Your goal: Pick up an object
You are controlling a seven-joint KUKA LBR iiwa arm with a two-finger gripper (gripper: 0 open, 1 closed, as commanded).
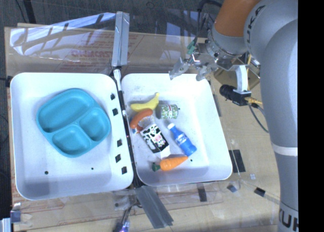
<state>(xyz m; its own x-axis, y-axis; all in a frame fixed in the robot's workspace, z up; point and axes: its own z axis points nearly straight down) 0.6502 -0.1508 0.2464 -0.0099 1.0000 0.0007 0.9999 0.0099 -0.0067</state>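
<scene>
The right bin [212, 124] holds a yellow banana [144, 104], a small green can [168, 110], an orange sausage-shaped piece [139, 118], a black-and-white milk carton [155, 139], a blue bottle [181, 141] and an orange carrot [172, 162]. My gripper [190, 70] hangs above the bin's far rim, up and to the right of the can. Its two fingers are spread apart with nothing between them.
The left bin [30, 165] holds a blue divided plate [74, 121]. A metal divider [120, 43] runs between the bins at the back. The arm's grey body [276, 74] fills the right side, with cables [243, 97] beside the right bin.
</scene>
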